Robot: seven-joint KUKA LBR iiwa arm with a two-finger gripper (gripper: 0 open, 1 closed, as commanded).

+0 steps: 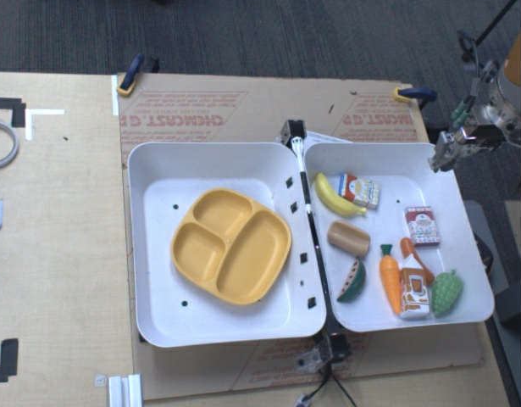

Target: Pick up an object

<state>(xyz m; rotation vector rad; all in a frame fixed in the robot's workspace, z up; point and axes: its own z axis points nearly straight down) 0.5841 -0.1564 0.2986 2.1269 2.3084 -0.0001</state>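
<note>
Right bin (463, 202), contents: banana (334, 197), small snack carton (359, 190), red-and-white box (422, 225), brown cylinder (349, 238), watermelon slice (352, 281), carrot (390, 281), juice carton (414, 290), knobbly green fruit (447, 292). All look like light, rigid toy pieces with smooth, likely slippery skins. Best hold, by judgement: the cylinder across its round sides, as it lies apart from its neighbours. Left bin (146, 253): yellow three-compartment plate (232, 245), hard plastic. Tool (451, 147): above the right bin's far right corner, grip state cannot be told. Table (57, 253): pale wood with a cardboard sheet.
</note>
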